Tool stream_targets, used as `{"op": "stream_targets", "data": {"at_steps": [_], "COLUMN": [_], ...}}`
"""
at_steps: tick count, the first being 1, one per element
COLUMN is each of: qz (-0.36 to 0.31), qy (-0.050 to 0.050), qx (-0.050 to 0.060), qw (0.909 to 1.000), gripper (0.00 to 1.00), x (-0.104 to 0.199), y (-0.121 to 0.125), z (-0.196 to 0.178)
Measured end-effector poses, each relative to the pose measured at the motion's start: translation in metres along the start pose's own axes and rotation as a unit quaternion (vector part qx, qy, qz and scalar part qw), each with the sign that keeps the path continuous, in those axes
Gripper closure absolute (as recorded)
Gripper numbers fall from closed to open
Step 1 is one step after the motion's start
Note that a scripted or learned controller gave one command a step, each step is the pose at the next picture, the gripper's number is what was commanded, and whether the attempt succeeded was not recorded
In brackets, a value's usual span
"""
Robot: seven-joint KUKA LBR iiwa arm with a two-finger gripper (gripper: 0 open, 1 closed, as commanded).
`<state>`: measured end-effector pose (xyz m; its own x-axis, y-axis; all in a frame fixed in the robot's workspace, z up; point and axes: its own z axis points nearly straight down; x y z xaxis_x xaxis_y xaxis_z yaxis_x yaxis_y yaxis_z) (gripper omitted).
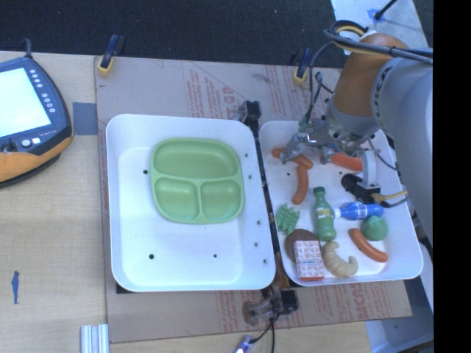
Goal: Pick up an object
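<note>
My gripper [305, 151] is low over the back of the right bin [401, 271], open, with nothing between its fingers. Just below it lies a long orange-red sausage [299, 184], its top end close to the fingertips. A small orange piece [277, 153] sits to the gripper's left and a carrot [346, 162] to its right. Further forward are a green bottle [322, 213], a blue bottle [359, 211], a green ball [374, 228], a second sausage [367, 245], a croissant [339, 260], a red and white box [308, 260] and a green leafy piece [287, 218].
The left bin [132, 256] holds a green divided plate [197, 179]. A brown disc [297, 236] lies partly under the box. A tablet-like pendant [29, 120] rests on the bench at the far left. Clamps stand at the board's back edge.
</note>
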<state>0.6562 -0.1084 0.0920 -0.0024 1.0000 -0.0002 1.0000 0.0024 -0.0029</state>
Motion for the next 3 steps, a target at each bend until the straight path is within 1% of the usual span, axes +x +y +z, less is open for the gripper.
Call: {"op": "stream_targets", "data": {"at_steps": [1, 2, 3], "qz": [0.0, -0.001, 0.0], "qy": [0.0, 0.0, 0.0], "qx": [0.0, 0.002, 0.001], "qw": [1.0, 1.0, 1.0], "gripper": [0.0, 0.0, 0.0], "x": [-0.001, 0.012, 0.005], "y": [0.0, 0.0, 0.0], "z": [0.0, 0.0, 0.0]}}
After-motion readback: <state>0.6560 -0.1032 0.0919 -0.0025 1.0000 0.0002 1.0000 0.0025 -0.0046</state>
